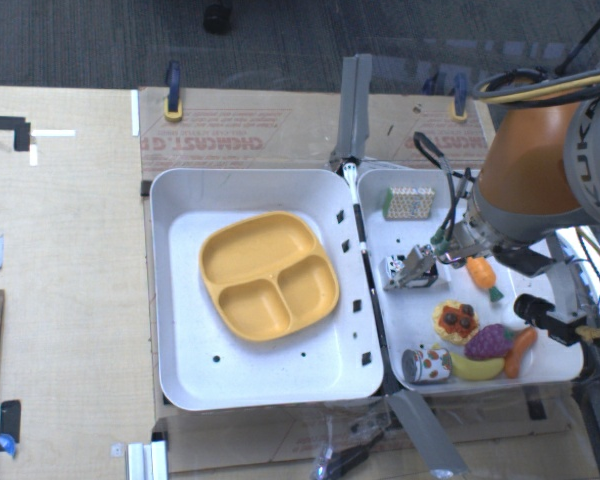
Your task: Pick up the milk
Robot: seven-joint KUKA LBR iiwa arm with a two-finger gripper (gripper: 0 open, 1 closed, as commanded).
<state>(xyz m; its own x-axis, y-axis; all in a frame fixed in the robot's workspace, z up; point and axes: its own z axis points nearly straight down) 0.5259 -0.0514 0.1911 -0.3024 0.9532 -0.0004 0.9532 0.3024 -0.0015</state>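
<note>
While my gripper (412,268) is low in the right bin (570,368), I cannot tell its state, and which item is the milk; nothing looks lifted.

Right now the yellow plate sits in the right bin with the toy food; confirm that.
Wrong about the bin. The camera view shows the yellow plate in the left bin; the toy food lies in the right bin, apart from the plate.
</note>
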